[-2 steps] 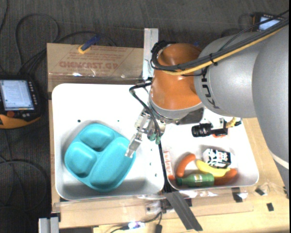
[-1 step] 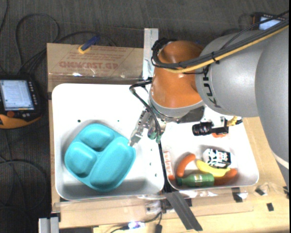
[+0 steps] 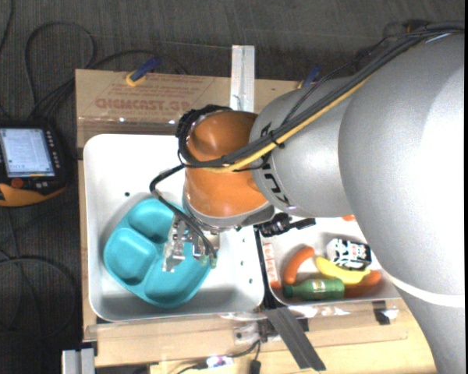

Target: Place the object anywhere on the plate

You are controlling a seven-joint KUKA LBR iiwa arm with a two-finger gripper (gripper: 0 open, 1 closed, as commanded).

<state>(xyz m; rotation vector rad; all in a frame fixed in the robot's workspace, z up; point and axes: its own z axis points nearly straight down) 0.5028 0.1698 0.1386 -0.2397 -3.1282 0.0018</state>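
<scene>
Camera view: the gripper point(image 3: 186, 253) is parked over the teal plate point(image 3: 152, 254) in the left bin point(image 3: 109, 162). Pincer state can't be told, and no object can be made out there. Placement can't be called done.

Smooth, glossy teal plastic on the divided plate point(image 3: 144, 255), with soft highlights along its rims. Bright bare metal on the pincer point(image 3: 179, 254), shiny and reflective. Satin grey casing on the arm point(image 3: 390, 154); glossy orange band point(image 3: 218, 170) above the wrist. Matt white plastic on the left bin point(image 3: 109, 162) and the right bin point(image 3: 269, 275). Glossy toy-like plastic on the yellow banana point(image 3: 339, 269) and the green bottle point(image 3: 316, 289). Dull brown corrugated cardboard point(image 3: 132, 100), printed. Rough, matt dark carpet point(image 3: 62, 22). Pale raw wood on the bench point(image 3: 171, 341) edge.
</scene>
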